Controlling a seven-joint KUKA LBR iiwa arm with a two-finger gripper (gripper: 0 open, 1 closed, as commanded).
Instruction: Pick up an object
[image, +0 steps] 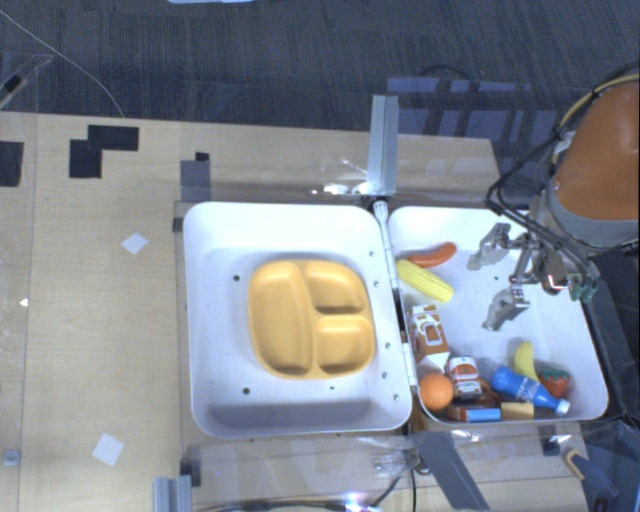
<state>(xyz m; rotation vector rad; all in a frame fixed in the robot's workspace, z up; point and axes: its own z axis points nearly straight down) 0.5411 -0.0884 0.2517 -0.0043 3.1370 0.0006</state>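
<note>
Camera view: left bin (215, 300) holds yellow tray (308, 317).

- One fixed camera above the bench (90, 330), looking down at a slant; dark floor lies along the top edge
- Far enough to take in both the left bin (200, 300) and the right bin (590, 370) whole
- The arm (600, 160) enters from the right side

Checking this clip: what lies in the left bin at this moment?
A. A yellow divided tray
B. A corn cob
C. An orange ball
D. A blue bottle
A: the yellow divided tray lies alone in the left bin, while the toy foods sit in the right bin.
</note>
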